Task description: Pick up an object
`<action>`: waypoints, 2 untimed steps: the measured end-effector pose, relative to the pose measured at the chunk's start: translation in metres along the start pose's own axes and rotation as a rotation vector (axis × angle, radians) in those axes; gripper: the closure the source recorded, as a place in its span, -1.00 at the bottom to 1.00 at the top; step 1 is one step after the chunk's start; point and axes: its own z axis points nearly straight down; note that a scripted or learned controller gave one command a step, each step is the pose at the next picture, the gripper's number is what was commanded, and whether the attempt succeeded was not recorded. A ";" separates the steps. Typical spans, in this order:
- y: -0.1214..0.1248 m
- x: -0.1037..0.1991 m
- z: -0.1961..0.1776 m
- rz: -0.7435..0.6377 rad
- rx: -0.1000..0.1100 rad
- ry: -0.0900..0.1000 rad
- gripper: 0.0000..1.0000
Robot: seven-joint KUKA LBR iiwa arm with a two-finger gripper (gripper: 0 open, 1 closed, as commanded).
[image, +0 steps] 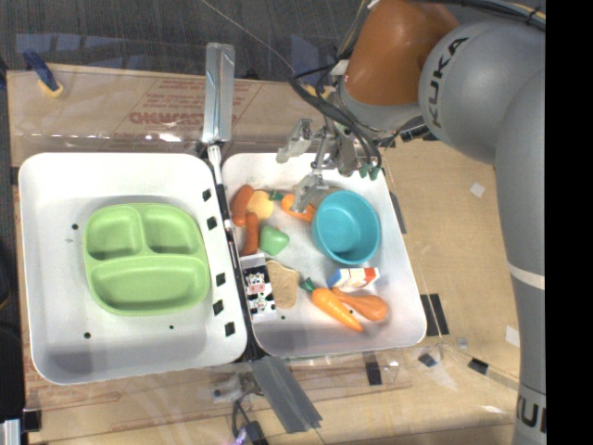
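**A:** Where is your hand in the frame?

**B:** My gripper [310,185] sits a little above centre, over the upper part of the right bin [408,290]; my grey arm [491,91] comes in from the upper right, its orange band [394,49] just above the wrist.

**A:** And the fingers?

**B:** I cannot tell how far apart they are; the metal parts blur into one another, and I see nothing clearly between them.

**A:** What lies closest to it?

**B:** A small orange piece [298,207] is right at the tip, touching or nearly so; the blue bowl [347,228] is just beside it to the right, standing upright.

**A:** The rest of that bin?

**B:** Toward its left wall there is a brown-orange sausage shape [244,204] with a yellow piece [262,206] against it, and a green piece [273,240] just below; lower down, a black-and-white patterned carton [257,288] beside a tan slice [284,286]; at the lower right, a carrot [335,308] touching another orange item [368,306], with a small white and red box [355,277] just above them.

**A:** And the left bin [46,248]?

**B:** It holds a green divided plate [146,258], lying flat near its middle, well apart from my hand.
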 end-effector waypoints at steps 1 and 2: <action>-0.032 0.018 -0.004 0.009 0.000 0.001 -1.00; -0.009 0.030 0.099 0.112 -0.001 -0.002 -1.00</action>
